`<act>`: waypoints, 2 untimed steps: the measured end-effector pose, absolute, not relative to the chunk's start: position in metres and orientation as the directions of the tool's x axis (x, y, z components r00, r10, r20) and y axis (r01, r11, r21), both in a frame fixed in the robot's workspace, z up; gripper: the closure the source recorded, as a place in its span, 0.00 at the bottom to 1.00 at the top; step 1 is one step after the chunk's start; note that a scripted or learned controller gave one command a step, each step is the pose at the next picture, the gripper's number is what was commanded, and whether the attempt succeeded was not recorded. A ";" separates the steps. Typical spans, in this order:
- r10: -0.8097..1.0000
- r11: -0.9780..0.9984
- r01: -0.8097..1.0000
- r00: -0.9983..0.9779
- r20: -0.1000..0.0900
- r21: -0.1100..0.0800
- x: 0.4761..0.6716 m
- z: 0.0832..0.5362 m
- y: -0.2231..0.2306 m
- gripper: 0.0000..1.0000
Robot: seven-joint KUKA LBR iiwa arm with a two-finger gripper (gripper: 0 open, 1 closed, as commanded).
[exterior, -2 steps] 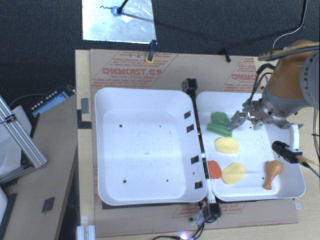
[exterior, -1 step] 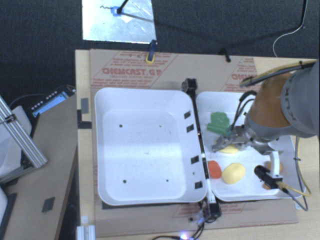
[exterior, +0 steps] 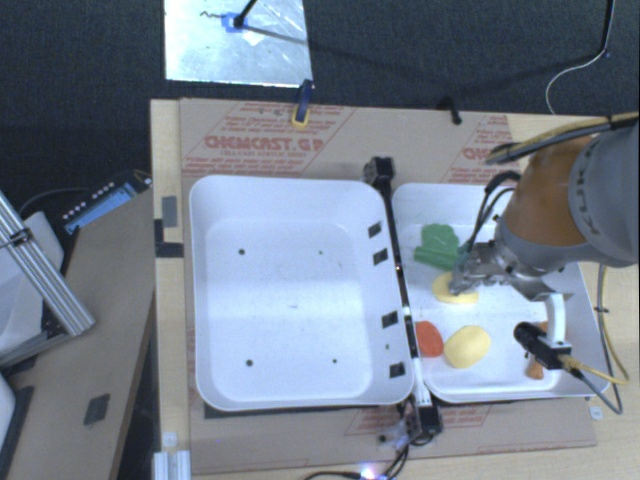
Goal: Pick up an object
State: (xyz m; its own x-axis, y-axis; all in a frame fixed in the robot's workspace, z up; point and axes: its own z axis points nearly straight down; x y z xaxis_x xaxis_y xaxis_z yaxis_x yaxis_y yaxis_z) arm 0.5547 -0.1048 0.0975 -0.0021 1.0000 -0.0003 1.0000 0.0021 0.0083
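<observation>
Resting in the right bin (exterior: 440, 200), a flat yellow piece (exterior: 447, 292) lies just under the gripper (exterior: 463, 281), which is down on its right edge; whether they touch is unclear, and the state of the jaws cannot be told. A green object (exterior: 436, 246) sits just above the piece. Below it lie a yellow lump (exterior: 467, 346) and a red object (exterior: 428, 339) by the divider. An orange item (exterior: 537, 369) lies near the right wall. The left bin (exterior: 290, 293) adjoins.

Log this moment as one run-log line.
arm: over right bin | gripper: down at flat yellow piece, grasp unconfirmed | nearby: green piece, orange piece, yellow lump
</observation>
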 end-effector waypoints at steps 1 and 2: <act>1.000 0.010 1.000 -0.010 0.002 0.010 0.556 0.190 -0.054 1.00; 1.000 -0.002 1.000 0.002 -0.006 0.021 0.552 0.359 -0.118 1.00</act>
State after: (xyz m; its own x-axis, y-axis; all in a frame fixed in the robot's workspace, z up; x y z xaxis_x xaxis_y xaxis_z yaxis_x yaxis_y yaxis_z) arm 0.5517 -0.1183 0.3589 0.0023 1.0000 -0.0060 0.9998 -0.0022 0.0206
